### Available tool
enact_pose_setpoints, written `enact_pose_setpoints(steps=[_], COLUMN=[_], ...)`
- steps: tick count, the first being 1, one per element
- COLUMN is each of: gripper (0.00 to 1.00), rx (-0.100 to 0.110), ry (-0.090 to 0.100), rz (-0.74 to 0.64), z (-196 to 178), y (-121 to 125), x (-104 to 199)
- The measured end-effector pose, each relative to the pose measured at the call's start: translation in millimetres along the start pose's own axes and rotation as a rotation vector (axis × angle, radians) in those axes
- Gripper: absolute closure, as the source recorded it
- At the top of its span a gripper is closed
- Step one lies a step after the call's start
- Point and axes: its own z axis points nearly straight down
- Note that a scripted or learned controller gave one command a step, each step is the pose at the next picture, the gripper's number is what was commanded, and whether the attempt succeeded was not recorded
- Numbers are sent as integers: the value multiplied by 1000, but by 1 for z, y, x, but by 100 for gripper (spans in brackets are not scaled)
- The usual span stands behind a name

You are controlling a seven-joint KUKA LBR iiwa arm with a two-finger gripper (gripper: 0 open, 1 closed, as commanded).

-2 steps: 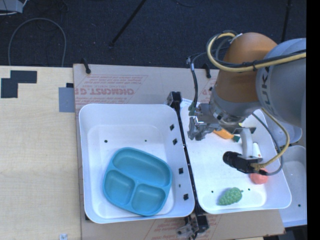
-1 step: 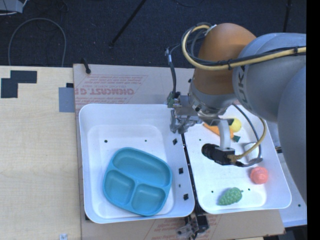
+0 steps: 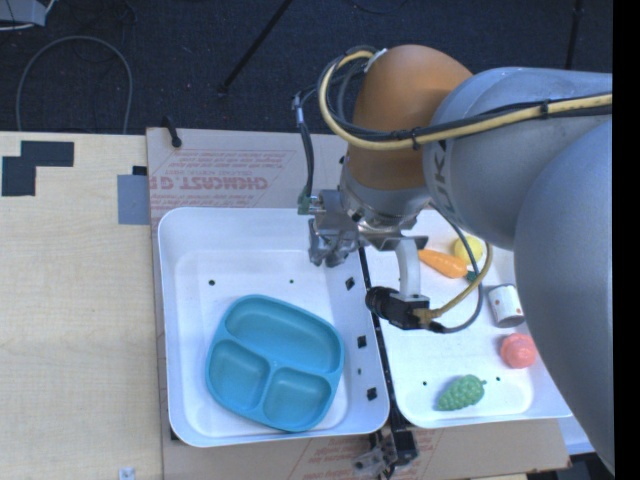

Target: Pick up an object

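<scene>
My gripper (image 3: 332, 250) hangs below the orange wrist band over the back right corner of the left bin (image 3: 190, 258), close to the wall between the two bins. A blue divided plate (image 3: 274, 361) lies in the left bin's front half, well in front of the gripper. In the right bin (image 3: 500, 408) lie an orange carrot (image 3: 442, 262), a yellow piece (image 3: 468, 248) partly behind the arm, a small white and grey cylinder (image 3: 503, 304), a pink-red round fruit (image 3: 518, 350) and a green bunch of grapes (image 3: 460, 392). Nothing shows between the gripper's tips.
The big grey arm covers the right bin's back and right side. A black cable connector (image 3: 398, 308) hangs over the divider. A cardboard sheet (image 3: 225, 173) lies under the bins, with a wooden benchtop (image 3: 70, 308) to the left.
</scene>
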Motion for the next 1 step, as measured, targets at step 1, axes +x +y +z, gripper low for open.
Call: enact_pose_setpoints(steps=[1], gripper=[0], rx=[0], ry=[-2], rz=[1], z=[0], y=[0], x=[-1])
